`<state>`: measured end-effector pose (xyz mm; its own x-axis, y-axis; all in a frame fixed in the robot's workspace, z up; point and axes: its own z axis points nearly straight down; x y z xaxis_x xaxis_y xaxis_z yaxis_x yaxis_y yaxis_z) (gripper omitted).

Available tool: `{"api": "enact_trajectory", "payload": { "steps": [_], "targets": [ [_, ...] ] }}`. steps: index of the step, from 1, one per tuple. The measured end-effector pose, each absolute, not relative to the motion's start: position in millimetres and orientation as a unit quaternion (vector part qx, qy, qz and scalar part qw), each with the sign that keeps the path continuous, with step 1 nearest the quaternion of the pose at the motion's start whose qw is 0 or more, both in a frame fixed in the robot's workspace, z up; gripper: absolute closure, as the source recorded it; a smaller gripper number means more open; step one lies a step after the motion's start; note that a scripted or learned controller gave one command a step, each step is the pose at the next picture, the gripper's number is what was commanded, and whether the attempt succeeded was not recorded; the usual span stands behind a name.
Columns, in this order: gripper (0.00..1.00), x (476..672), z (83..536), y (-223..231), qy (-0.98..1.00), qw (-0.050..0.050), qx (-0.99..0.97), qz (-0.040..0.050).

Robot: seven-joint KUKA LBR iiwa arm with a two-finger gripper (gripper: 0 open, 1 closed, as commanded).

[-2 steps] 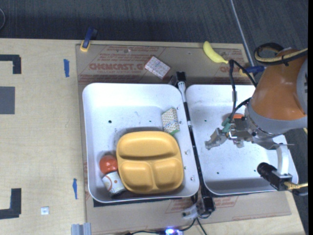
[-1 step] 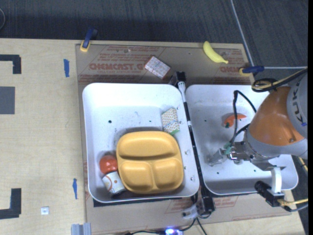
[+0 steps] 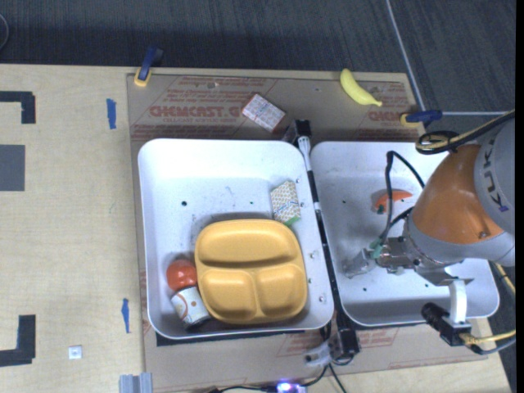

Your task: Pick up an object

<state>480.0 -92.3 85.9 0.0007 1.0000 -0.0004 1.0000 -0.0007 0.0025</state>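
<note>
Approach step — two-finger metal gripper [image 3: 358,262] low over the shallow white right bin [image 3: 352,166], grip unclear, small orange-red object [image 3: 391,196] at one o'clock — needs repositioning there.

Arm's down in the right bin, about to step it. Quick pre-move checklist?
1. Pincer low over right bin floor: ok.
2. Object seen held in the pincer: not ok, none seen.
3. Pincer open or shut: cannot tell.
4. Orange object in right bin, partly behind the arm: ok, present.
5. Yellow tray, ball, small packet in left bin: ok, apart from the arm.
6. Banana outside the bins: ok.
</note>
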Motion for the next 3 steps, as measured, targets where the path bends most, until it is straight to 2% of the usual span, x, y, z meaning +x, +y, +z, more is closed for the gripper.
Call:
{"api": "enact_trajectory", "payload": {
  "steps": [3],
  "targets": [
    [0.0,479.9,85.8,-92.1,0.707,0.001,0.707,0.0008]
  ]
}}
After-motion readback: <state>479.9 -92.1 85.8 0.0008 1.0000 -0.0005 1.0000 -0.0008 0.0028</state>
